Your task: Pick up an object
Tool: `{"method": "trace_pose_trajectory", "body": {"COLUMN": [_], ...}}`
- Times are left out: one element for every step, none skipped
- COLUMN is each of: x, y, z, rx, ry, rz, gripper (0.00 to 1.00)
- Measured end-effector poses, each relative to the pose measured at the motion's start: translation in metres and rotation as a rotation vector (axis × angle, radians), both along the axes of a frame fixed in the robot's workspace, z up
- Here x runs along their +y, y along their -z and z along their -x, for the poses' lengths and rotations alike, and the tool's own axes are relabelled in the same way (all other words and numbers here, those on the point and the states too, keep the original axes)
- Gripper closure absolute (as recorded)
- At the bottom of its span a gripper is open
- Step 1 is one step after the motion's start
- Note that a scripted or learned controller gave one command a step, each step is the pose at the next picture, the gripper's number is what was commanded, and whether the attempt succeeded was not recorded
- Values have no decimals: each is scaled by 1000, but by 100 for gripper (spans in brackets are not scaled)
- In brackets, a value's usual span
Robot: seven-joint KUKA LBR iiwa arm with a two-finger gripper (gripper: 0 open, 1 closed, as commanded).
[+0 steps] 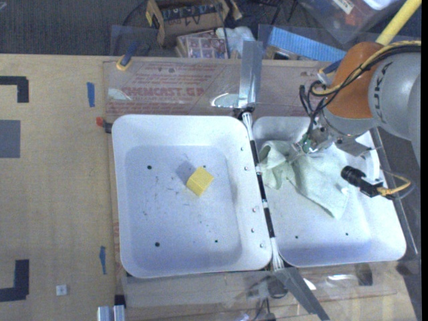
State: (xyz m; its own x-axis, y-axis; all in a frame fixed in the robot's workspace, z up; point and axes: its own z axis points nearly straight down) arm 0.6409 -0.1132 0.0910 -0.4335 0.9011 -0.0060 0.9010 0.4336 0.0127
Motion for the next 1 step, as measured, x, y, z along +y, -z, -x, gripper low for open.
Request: {"method": "trace_pose_trajectory", "body": {"x": [-15], "y": [0], "z": [12], "rx": [0], "ry": [604], "rz": [-6], "gripper": [100]}}
